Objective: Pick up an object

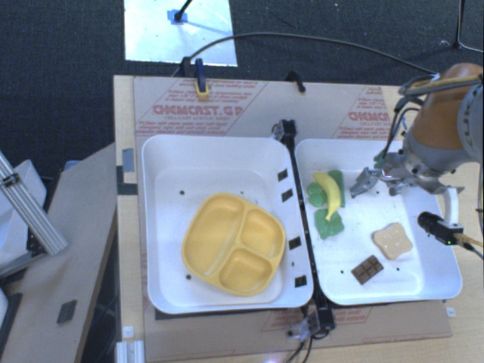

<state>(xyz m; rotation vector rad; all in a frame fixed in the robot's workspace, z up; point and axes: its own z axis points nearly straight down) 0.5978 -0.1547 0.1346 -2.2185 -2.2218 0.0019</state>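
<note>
In the right bin [423, 286] lie a yellow banana [330, 192] across a green leafy piece [316, 196], a second green piece [328, 224], a tan slice of toast [392, 240] and a brown chocolate bar [367, 269]. My gripper [380, 184] hovers over the upper middle of that bin, right of the banana and above the toast. Its fingers [363, 181] stand spread and open, with nothing between them. The grey arm with its orange band [446, 119] comes in from the right.
The left bin [162, 203] holds a yellow divided plate [234, 243]. A black clip strip [296, 218] runs along the wall between the two bins. A clear sheet with red lettering [197, 108] lies under the bins at the back.
</note>
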